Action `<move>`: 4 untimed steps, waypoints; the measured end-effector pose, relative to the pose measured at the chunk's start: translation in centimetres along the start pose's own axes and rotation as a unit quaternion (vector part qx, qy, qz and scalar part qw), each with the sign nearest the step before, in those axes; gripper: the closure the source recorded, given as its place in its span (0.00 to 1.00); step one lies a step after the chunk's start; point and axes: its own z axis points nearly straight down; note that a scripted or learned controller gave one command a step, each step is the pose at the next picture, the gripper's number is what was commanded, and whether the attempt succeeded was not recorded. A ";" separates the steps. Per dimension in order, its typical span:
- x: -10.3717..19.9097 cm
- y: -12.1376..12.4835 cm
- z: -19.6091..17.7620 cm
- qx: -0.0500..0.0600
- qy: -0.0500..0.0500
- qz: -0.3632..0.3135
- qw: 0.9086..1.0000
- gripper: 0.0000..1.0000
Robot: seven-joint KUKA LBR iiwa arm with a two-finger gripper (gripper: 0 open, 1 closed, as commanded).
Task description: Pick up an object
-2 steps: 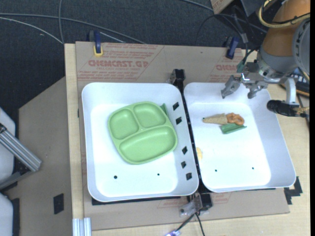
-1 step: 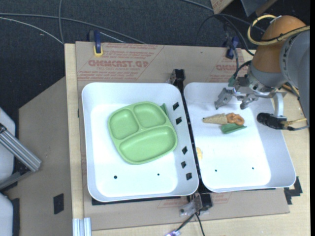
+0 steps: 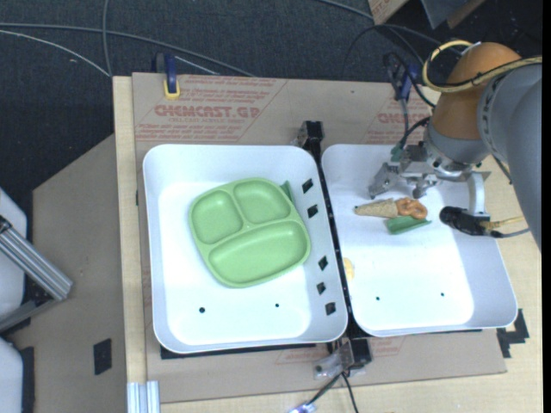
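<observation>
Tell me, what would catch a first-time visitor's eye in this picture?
Probably the green divided plate, lying tilted in the middle of the left white bin. Next comes the grey arm with its orange band, reaching in from the right over the right bin. Just below its gripper lie a small ice-cream cone toy and a green piece.

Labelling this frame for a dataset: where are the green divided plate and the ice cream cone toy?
green divided plate (image 3: pixel 250 233), camera view, on its large lower compartment.
ice cream cone toy (image 3: pixel 377 208), camera view, on the tan cone.
</observation>
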 end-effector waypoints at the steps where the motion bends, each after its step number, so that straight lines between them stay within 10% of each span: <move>1: 0.0 0.1 -1.4 -0.002 0.000 0.000 1.000 1.00; 3: -0.7 0.3 -11.6 -0.006 -0.001 0.000 1.000 1.00; 4: 4.6 -2.4 -12.1 -0.001 0.001 -0.002 1.000 1.00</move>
